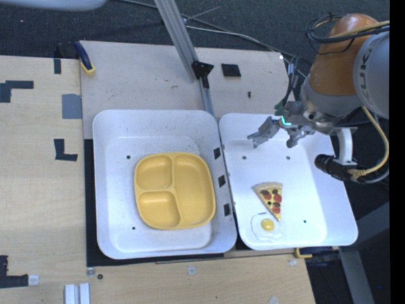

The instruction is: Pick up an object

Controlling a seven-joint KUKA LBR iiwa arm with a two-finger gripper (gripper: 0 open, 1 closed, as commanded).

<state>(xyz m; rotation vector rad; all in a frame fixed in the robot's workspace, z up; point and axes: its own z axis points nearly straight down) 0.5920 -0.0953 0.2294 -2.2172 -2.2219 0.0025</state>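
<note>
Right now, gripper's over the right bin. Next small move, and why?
Probably slide toward the near end of the right bin and descend over the pizza slice. The gripper sits at the far end with open jaws holding nothing, well apart from the slice and the fried egg beside it. The yellow divided plate lies in the left bin.

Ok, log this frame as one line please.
gripper: open, empty, above right bin far end | pizza slice, fried egg: right bin, untouched | yellow tray: left bin
</note>
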